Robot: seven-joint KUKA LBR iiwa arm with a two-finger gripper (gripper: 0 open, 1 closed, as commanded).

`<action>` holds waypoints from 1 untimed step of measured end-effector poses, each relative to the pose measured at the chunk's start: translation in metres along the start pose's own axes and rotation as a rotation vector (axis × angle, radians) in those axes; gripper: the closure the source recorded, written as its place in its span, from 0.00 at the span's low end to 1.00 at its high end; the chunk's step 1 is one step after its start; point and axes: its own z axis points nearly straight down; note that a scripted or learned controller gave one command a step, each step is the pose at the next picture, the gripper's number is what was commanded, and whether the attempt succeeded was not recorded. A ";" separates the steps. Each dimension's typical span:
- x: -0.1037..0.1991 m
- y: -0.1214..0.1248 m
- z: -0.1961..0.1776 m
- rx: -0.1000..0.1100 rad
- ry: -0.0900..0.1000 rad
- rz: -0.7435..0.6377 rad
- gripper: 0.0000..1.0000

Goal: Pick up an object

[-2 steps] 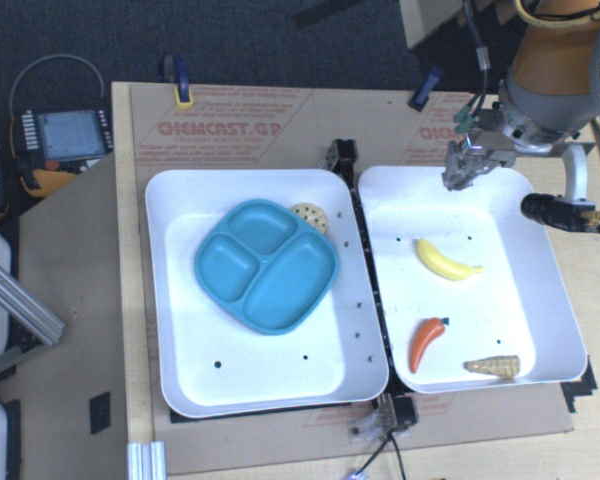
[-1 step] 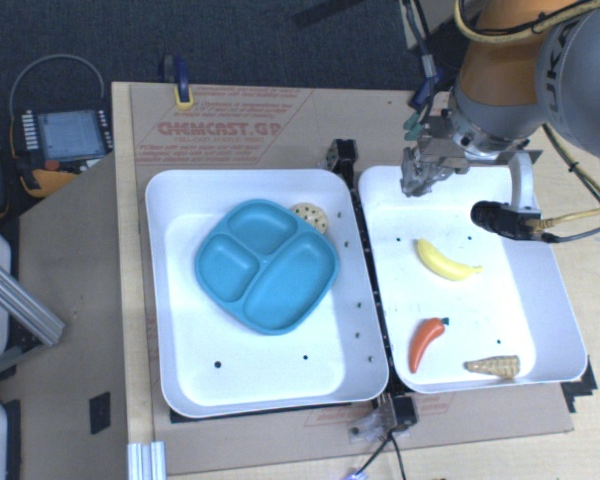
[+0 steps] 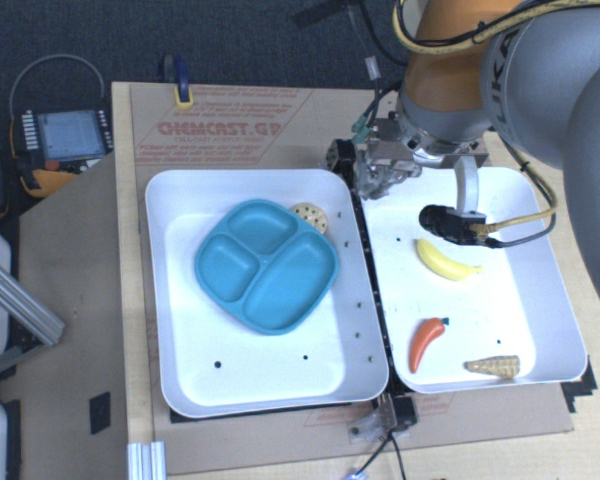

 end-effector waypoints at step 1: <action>0.049 -0.007 -0.005 -0.002 -0.001 0.001 1.00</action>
